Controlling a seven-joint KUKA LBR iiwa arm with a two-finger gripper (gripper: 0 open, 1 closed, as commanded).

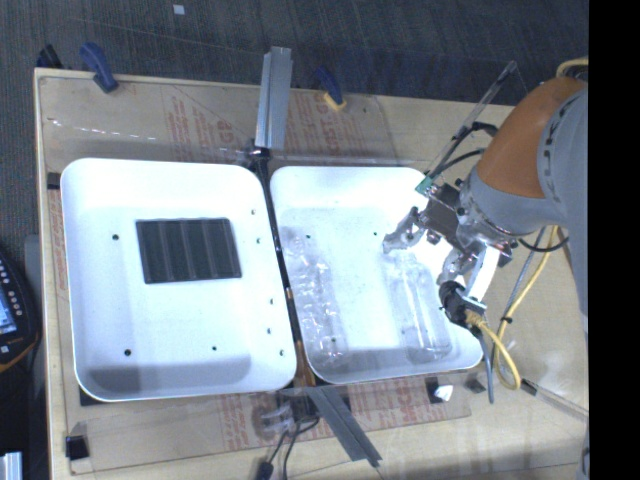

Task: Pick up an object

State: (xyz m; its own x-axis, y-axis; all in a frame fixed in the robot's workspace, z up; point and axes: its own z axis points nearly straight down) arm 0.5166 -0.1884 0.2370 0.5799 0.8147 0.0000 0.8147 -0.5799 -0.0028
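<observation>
The arm point(530, 158) stood nearest, its gripper point(425, 238) low over the right bin point(350, 193), above a clear plastic bottle point(420, 308). Grip state could not be determined. Nothing appeared lifted; pickup remained outstanding. A second bottle point(315, 293) lay leftward.

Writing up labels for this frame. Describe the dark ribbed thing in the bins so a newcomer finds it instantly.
Start at the two white bins side by side and take the left bin, the one farther from the arm. In its middle lies a dark grey rectangular pad with ridges running across it. It is opaque and dark, while the clear plastic items lie in the right bin.
</observation>
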